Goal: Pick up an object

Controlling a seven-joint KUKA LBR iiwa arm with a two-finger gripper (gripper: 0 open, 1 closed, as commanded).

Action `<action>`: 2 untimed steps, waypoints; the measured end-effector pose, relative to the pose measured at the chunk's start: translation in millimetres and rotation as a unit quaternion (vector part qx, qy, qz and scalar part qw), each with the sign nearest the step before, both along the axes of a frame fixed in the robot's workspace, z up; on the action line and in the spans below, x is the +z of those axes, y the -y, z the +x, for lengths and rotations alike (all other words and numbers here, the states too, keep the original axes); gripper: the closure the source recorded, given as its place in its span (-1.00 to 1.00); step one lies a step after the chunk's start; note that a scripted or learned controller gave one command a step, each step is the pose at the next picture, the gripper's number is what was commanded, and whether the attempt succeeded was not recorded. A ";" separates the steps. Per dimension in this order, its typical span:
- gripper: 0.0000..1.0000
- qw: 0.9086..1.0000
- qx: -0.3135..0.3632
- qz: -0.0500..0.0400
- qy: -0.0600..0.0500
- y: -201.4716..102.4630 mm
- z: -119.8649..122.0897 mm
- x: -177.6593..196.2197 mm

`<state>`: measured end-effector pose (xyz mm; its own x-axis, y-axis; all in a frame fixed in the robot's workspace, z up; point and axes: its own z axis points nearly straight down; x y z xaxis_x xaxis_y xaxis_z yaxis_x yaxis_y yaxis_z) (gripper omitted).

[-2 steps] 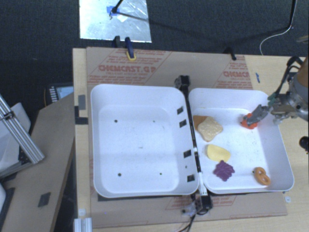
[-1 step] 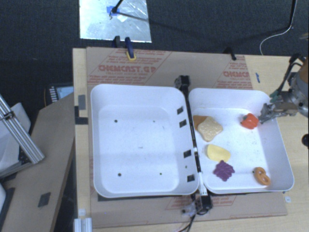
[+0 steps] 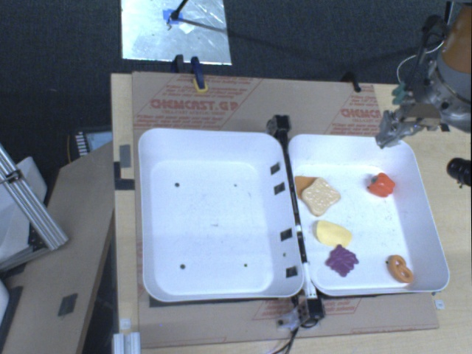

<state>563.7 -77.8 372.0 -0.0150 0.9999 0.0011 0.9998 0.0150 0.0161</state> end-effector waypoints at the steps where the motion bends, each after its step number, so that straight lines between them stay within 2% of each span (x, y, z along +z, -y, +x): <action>1: 1.00 1.000 0.000 0.001 -0.004 -85.2 -61.0 49.4; 2: 1.00 1.000 -0.001 0.001 -0.006 -162.5 -77.3 59.3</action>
<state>486.4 84.7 431.3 -0.0130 0.9999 0.0032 0.9999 0.0130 0.0042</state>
